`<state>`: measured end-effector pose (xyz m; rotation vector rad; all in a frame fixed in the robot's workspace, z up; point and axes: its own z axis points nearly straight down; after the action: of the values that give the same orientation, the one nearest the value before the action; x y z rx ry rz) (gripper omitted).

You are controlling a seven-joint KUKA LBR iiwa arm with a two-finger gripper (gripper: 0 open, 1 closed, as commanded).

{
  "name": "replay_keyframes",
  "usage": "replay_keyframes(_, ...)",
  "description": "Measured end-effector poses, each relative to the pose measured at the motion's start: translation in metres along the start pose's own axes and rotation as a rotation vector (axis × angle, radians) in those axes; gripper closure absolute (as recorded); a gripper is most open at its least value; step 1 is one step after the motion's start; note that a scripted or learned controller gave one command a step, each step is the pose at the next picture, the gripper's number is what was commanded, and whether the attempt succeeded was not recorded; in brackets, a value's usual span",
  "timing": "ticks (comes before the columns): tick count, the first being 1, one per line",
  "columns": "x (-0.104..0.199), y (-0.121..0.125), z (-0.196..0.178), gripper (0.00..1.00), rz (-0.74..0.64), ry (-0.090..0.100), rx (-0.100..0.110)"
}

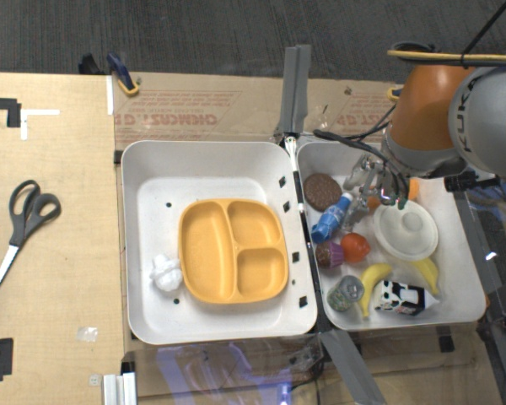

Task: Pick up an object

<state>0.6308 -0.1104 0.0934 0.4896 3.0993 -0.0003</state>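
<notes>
Bench (pixel 51 294) of pale wood bears scissors (pixel 21 218) beside two bins (pixel 143 226).

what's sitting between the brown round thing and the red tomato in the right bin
In the camera view, a blue bottle lies tilted between the brown disc and the red tomato, with a small purple piece just below it.

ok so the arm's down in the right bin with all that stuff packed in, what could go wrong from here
1. The gripper hangs over a crowded patch: the blue bottle, the brown disc and the white bowl lie close together, so it may nudge a neighbour or close on nothing.
2. The blue bottle lies tilted, so it may roll or slip away when touched.
3. The red tomato sits nearby and could roll off.
</notes>
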Motion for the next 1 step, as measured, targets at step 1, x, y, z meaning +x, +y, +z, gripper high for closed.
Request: replay_keyframes(1, 0.0458, -0.0384, 0.0006, 0.0, 0.069, 0.001, 0.001)
